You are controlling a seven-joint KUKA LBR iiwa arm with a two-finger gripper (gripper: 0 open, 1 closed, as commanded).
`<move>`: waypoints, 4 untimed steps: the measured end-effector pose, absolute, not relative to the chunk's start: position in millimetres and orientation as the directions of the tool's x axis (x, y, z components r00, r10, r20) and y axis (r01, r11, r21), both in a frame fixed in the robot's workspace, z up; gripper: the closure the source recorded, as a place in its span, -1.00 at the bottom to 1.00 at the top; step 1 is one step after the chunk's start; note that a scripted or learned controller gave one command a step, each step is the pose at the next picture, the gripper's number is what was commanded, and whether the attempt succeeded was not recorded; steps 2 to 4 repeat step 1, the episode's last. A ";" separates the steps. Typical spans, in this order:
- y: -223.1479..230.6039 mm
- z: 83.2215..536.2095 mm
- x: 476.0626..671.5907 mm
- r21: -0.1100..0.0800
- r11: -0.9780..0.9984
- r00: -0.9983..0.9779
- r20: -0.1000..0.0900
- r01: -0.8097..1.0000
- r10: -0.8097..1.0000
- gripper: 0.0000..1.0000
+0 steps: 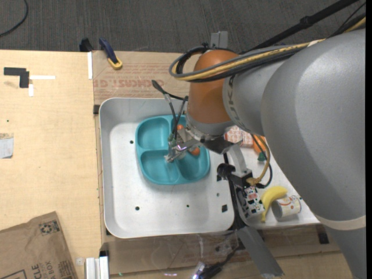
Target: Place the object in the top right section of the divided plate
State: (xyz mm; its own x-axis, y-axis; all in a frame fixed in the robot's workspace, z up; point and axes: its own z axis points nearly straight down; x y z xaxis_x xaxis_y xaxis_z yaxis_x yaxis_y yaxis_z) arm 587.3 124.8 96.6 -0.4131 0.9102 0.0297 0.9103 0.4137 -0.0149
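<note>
A teal divided plate (152, 141) lies in the upper middle of the left white bin (119, 185). My gripper (178, 150) hangs low over the plate's right half, near the ridge between its sections. A small orange object (196, 151) shows just to the right of the gripper tip, over the plate's right side. Whether it is held or resting on the plate I cannot tell. Another orange speck (181, 127) peeks out by the plate's upper right rim. The arm's orange band (209, 92) and grey body hide the plate's right edge.
The right bin, mostly under the arm, holds a banana (272, 200), a small can (286, 207), a pink-and-white packet (235, 135) and an orange item (261, 145). A blue-and-yellow clamp (110, 54) lies on the bench above the bins. A cardboard box (32, 249) sits bottom left.
</note>
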 end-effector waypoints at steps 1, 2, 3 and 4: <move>112.2 125.1 609.5 0.001 0.429 -0.429 0.038 0.903 0.903 1.00; 112.2 125.1 609.5 0.001 0.429 -0.429 0.038 0.903 0.903 1.00; 112.2 125.1 609.5 0.001 0.429 -0.429 0.038 0.903 0.903 1.00; 112.2 125.1 609.5 0.001 0.429 -0.429 0.038 0.903 0.903 1.00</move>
